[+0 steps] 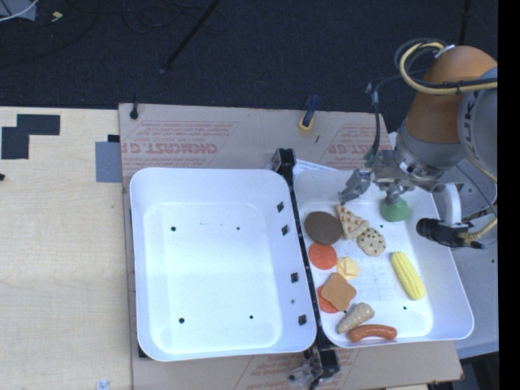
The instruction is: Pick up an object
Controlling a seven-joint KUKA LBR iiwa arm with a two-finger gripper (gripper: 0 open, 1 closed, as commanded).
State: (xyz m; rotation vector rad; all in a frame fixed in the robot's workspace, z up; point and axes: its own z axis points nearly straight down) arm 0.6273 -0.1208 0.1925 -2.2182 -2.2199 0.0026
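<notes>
Tool (375,187) open, nothing btwn fingers, hovering over far end of right bin (455,315), just beside green object (396,210); toy corn (407,275) lies nearer in same bin.

The arm (455,108) is a thick rounded grey body with a glossy orange band above the wrist. Yellow and black cables loop over its top — thinner wires trail down its side. The gripper (375,187) is bare grey metal, with 2 slim fingers on a darker mount.
</notes>
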